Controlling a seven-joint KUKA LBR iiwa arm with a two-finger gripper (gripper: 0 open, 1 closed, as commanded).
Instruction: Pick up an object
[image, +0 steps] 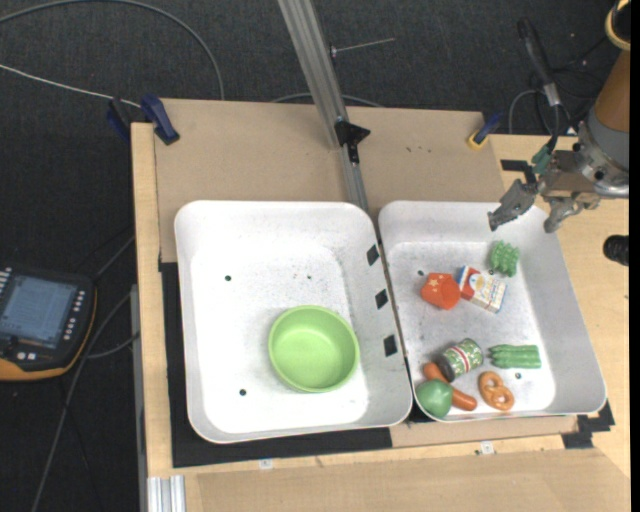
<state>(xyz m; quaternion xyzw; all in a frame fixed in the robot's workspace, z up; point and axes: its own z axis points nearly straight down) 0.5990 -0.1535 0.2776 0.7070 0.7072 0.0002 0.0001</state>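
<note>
the hand (528, 212) hangs over the right bin's (570, 310) far rim, its two fingers spread apart with nothing between them. below it lie seven small toy foods on speckled white plastic. one round, smooth green bowl (313, 347) sits in the left bin (220, 290).

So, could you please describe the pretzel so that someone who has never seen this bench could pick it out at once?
Start at the right-hand white bin, the one full of small toy foods. Go to its near right corner, where the pretzel lies just below the green ridged vegetable and right of the small can. It is the only orange-brown piece twisted into loops with holes.
</note>
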